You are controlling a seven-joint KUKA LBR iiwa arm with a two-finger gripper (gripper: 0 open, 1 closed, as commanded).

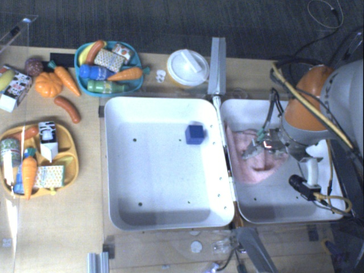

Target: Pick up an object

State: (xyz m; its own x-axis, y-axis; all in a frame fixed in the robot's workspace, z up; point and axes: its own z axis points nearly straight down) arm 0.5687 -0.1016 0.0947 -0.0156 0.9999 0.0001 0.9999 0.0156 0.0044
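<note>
Pink cloth [255, 158], soft and floppy, lies under the gripper [266, 145]; pinch a raised fold, though I can't tell its grip.

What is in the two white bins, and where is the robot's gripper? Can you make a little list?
left bin: one small blue cube, near its upper right corner
right bin: crumpled pink cloth, on its left side
gripper: low over the pink cloth
arm: grey with orange band, reaching in from the right

Toy food fills a blue bowl [134, 85] and yellow tray [70, 149] beside a white lid [188, 66]
</note>
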